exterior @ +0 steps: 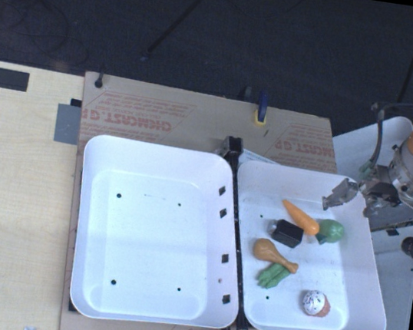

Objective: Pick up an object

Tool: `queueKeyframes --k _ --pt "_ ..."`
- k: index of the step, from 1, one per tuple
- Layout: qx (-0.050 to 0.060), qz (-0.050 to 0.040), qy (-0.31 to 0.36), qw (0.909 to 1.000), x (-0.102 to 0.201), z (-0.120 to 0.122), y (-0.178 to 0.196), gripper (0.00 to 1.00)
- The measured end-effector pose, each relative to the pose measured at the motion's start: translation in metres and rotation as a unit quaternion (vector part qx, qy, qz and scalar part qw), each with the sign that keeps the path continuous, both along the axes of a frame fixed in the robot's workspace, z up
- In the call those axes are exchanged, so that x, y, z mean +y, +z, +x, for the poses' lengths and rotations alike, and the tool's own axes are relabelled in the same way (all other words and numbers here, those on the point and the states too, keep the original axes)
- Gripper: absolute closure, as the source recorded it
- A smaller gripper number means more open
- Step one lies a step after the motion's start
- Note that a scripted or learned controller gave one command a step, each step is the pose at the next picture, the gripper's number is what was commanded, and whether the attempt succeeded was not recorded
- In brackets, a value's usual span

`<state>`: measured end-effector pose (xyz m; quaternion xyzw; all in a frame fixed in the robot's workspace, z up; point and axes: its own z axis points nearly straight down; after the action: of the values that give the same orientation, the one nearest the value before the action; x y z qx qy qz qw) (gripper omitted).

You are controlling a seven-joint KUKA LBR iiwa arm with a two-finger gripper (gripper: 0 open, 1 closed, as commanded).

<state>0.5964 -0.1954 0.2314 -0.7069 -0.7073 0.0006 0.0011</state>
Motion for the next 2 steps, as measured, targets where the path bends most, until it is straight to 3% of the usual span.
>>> queueKeyframes --k 1,2 --pt "0.004 0.0024 0.002 1.0000 0.058 0.039 -0.122 0.00" --pt "-0.002 -0.0019 -0.001 1.0000 0.008 0.048 -0.076 0.00"
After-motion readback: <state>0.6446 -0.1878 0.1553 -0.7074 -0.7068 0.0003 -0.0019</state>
